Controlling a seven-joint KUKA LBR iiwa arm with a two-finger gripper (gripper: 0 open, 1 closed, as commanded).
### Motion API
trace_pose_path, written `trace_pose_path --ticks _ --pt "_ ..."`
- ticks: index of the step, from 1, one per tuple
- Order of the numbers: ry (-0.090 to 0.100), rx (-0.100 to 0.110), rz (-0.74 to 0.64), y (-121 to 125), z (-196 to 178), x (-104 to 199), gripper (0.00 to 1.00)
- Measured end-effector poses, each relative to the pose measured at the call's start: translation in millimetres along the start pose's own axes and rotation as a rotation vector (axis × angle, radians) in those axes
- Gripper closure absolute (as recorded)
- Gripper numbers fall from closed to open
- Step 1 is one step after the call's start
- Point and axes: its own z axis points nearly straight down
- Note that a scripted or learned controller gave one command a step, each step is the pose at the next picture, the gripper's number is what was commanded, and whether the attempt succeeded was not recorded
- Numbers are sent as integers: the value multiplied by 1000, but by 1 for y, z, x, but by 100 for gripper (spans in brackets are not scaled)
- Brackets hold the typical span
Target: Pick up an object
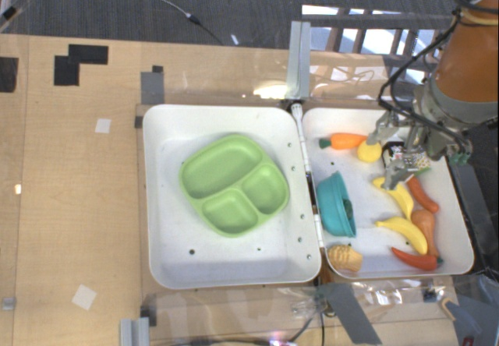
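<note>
Two shallow white bins are sitting side by side on the wooden bench (70, 204).

The left bin (168, 259) is carrying one item: a green divided plate (234, 185) with three compartments, lying near the bin's middle, slightly toward its far edge.

The right bin (460, 247) is carrying the loose objects. Count as follows:
- One orange carrot (345, 141), lying near the far edge, its length running across the bin.
- One small yellow round piece (369, 152), touching the carrot's right end.
- One teal bowl (335, 204), tipped on its side against the left wall.
- Two yellow bananas: one (401, 198) near the bin's middle, one (407, 232) closer to the near edge.
- One thin red-orange piece (423, 194) beside the right wall.
- One brownish-orange piece (423, 224) just below it.
- One red pepper-like piece (415, 259) at the near right corner.
- One tan, bread-like item (345, 258), resting at the near left corner.

The arm is reaching in from the right, its orange band (472, 52) showing above the far right corner of the right bin. The gripper (396, 173) is hanging over the far right part of that bin, its fingertips just above the upper banana and near the yellow round piece. The fingers are standing narrowly apart; nothing is visible between them.
</note>
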Motion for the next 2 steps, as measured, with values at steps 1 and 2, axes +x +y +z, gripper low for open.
trace_pose_path --ticks 1,2 --pt "1 0 39 -2 155 4 0" --pt "23 -6 -7 -43 162 -74 0"
